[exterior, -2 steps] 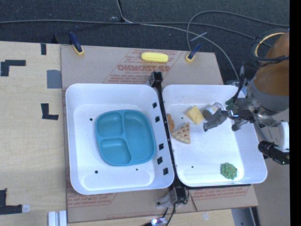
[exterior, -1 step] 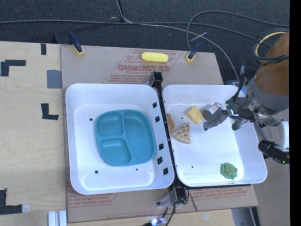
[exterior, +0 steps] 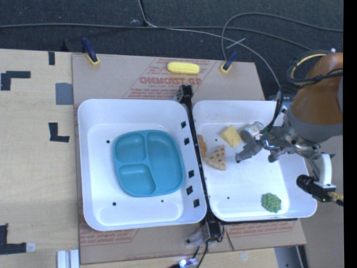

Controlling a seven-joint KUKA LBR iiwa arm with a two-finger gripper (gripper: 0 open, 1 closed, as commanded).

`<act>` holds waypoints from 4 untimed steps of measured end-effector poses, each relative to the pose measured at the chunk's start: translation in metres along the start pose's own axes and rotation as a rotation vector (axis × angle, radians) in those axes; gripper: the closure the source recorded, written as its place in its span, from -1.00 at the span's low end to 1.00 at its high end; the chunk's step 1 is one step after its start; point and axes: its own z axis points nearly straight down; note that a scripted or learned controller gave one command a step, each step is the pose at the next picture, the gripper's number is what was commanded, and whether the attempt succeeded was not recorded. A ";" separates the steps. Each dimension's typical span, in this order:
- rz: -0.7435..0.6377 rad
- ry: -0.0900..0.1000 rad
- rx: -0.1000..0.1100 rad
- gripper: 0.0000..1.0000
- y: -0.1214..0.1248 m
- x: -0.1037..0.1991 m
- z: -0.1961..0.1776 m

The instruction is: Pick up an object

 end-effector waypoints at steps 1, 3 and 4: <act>-0.001 0.000 0.001 -1.00 -0.003 0.001 0.044; -0.003 0.002 -0.001 1.00 0.000 0.003 0.095; -0.001 -0.001 -0.009 1.00 0.003 -0.005 0.037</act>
